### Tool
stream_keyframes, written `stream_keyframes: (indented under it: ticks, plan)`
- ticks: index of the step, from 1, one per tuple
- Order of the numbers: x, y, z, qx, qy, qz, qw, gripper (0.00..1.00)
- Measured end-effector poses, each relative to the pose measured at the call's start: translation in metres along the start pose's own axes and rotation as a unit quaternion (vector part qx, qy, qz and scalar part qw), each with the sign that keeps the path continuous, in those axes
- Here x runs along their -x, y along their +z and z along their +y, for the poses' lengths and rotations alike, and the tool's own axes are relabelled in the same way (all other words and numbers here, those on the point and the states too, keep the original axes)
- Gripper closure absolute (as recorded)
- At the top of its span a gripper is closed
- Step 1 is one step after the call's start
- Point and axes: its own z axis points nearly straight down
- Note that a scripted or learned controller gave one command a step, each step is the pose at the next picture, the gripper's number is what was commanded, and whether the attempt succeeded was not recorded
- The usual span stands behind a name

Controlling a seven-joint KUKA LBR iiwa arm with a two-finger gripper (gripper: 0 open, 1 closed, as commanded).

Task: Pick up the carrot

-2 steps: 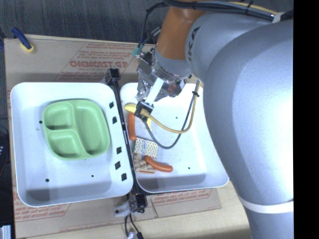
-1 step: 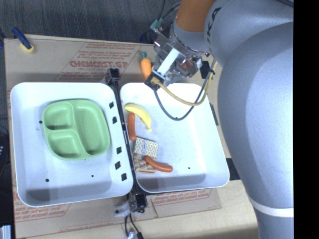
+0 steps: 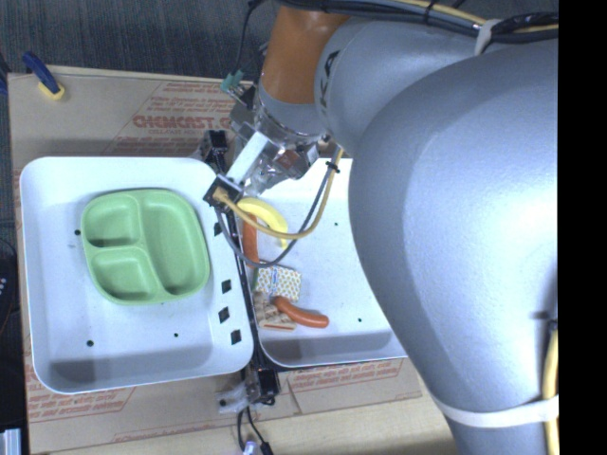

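Gripper (image 3: 248, 190) hovers just above the banana (image 3: 263, 215), beside the carrot (image 3: 249, 241) (target); finger state I cannot tell, but I judge it's lining up a descent.

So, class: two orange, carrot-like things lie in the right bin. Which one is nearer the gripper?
The upper one, lying lengthwise beside the banana, just below the gripper. The other lies crosswise further down the bin.

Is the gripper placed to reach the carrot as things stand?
Probably, but tightly: the gripper sits just above the carrot, whose upper end the banana overlaps.
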Motion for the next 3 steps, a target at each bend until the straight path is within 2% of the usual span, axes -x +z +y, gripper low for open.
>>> stream_keyframes:
  ticks: [1, 2, 3]
  plan:
    - [0.067, -0.099, -0.005, 0.001, 0.075, 0.001, 0.9972, 1.0]
    - [0.08, -0.076, -0.083, 0.001, 0.185, 0.001, 0.9828, 1.0]
    - [0.031, 0.014, -0.17, 0.001, 0.278, 0.001, 0.9604, 1.0]
